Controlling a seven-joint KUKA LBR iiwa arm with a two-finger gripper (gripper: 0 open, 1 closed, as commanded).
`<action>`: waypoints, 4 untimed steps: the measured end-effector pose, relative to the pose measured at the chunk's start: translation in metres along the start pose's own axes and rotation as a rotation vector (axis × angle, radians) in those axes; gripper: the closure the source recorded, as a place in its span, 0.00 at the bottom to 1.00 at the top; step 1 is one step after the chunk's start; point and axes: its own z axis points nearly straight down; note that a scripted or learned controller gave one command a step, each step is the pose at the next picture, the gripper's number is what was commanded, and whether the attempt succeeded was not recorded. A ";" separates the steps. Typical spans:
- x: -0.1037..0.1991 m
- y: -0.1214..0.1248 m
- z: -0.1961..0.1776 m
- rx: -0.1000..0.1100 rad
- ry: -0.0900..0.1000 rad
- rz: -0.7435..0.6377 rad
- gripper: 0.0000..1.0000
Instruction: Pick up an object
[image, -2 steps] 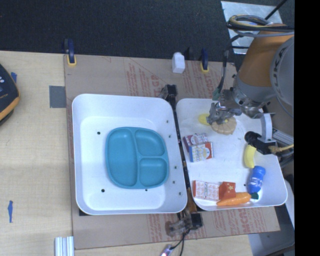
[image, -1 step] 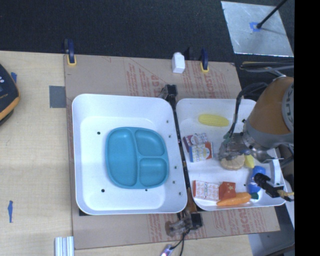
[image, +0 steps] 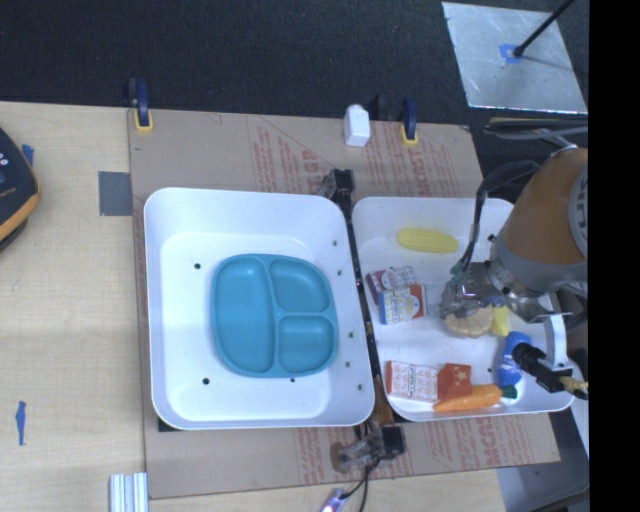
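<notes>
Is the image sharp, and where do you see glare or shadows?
Camera view: slightly soft overall; the left bin is bright, nearly washed out on its white rim; the blue tray has even colour; the arm is blurred and shades the right bin beneath it.

This is a robot lab or test bench, not a home. A wooden bench (image: 60, 300) carries a cardboard sheet (image: 250, 150) held down by blue clamps (image: 140, 105), and two white bins (image: 250, 400) sit side by side on it. Tape marks (image: 115, 192) the bench. One bin holds a blue toy tray (image: 272, 315), the other toy food such as a corn cob (image: 427, 240) and a carrot (image: 467, 400). A grey and orange arm (image: 545, 225) reaches in, with cables (image: 480, 215) trailing.
</notes>
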 end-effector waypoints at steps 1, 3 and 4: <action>-0.001 0.000 -0.010 0.002 -0.001 -0.002 1.00; -0.001 0.000 -0.020 0.004 -0.001 -0.005 0.00; 0.003 -0.065 0.022 -0.002 0.002 0.002 0.00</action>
